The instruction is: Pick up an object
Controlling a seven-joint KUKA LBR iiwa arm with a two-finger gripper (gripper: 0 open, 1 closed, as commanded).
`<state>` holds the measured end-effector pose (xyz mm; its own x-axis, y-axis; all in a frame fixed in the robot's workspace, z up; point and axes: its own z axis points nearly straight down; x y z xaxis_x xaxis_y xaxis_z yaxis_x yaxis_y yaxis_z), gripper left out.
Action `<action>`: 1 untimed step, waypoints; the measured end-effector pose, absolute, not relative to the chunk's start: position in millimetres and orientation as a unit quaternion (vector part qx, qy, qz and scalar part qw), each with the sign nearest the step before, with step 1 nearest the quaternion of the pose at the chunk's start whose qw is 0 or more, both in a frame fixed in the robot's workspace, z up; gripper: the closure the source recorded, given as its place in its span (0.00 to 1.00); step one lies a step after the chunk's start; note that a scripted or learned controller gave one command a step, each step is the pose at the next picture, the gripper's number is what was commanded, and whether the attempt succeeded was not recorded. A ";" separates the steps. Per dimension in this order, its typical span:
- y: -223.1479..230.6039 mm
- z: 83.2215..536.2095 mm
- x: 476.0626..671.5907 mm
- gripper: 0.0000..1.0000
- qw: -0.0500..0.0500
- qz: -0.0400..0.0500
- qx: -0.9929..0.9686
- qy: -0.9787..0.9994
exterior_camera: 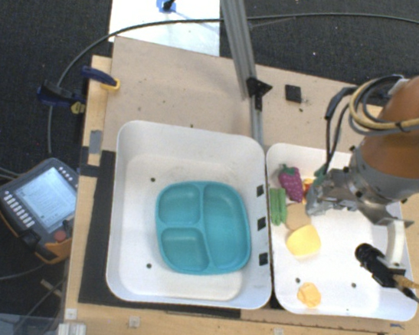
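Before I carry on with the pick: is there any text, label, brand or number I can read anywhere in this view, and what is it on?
No text can be read.
Pendant left of the bench: its screen is lit, but whatever it shows is too small and blurred to read.
Teal tray, toy food in the right bin and arm: no lettering shows on any of them.

1. Two shallow white plastic bins sit side by side on the bench: left bin [129, 213], right bin [354, 292].
2. A teal three-compartment plastic tray [203, 227] lies in the left bin.
3. In the right bin, a purple toy [292, 184] lies behind a green pod-shaped toy [277, 206]; a yellow block [303, 240] lies right of the pod, and a small orange piece [309, 294] nearer the front wall.
4. A grey handheld control pendant [38, 204] rests left of the bench.
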<state>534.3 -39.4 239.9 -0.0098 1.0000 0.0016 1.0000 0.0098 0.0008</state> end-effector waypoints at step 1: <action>13.8 236.9 532.1 1.00 0.000 -0.001 -0.704 -0.711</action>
<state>532.1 13.8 236.9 -0.0100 0.9999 0.0019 0.9999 0.0100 0.0014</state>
